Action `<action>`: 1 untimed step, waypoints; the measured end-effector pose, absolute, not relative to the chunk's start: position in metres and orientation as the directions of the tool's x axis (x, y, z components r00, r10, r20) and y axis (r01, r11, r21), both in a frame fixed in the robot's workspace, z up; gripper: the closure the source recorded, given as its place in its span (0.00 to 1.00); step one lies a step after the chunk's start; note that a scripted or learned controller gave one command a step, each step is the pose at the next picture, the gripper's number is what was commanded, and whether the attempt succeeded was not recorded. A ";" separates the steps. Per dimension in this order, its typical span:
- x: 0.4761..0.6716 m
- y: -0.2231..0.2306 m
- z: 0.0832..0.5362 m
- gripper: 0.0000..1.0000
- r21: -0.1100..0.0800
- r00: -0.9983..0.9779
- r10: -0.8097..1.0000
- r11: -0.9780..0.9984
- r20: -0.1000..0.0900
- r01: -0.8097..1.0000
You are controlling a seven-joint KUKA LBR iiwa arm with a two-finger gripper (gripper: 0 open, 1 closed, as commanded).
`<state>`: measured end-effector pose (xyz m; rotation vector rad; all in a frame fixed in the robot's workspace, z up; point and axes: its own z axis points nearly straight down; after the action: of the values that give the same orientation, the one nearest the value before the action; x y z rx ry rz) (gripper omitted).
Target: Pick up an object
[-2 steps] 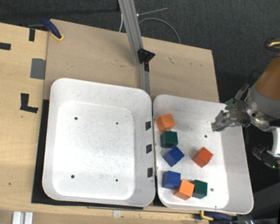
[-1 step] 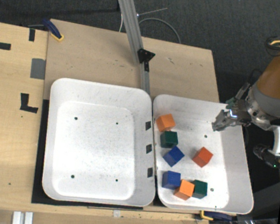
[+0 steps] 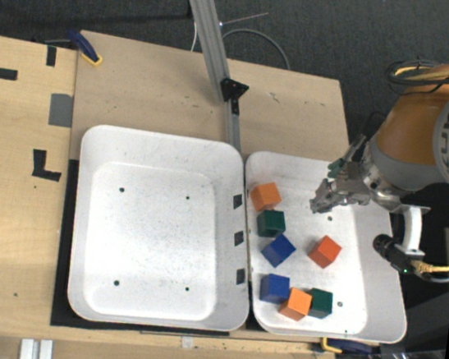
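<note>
Right bin (image 3: 371, 315), smooth white plastic with rounded corners, holds seven small matte cubes: two orange, one red-orange, two blue, two dark green. Gripper (image 3: 324, 203) hangs over the bin's upper part, nothing between its fingers; jaw state cannot be told. Red-orange cube (image 3: 324, 252) lies just below it toward frame bottom; orange cube (image 3: 266, 195) to its left.

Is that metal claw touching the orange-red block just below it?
Apart. The camera view shows white bin floor between the gripper and the orange-red block; the gripper sits up and to the left of the block.
</note>
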<state>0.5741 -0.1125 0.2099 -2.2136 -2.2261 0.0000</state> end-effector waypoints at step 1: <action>0.561 -0.059 0.223 1.00 -0.001 -0.006 1.000 0.006 0.002 1.000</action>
<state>0.5611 -0.0588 0.2235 -2.2127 -2.2269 -0.0017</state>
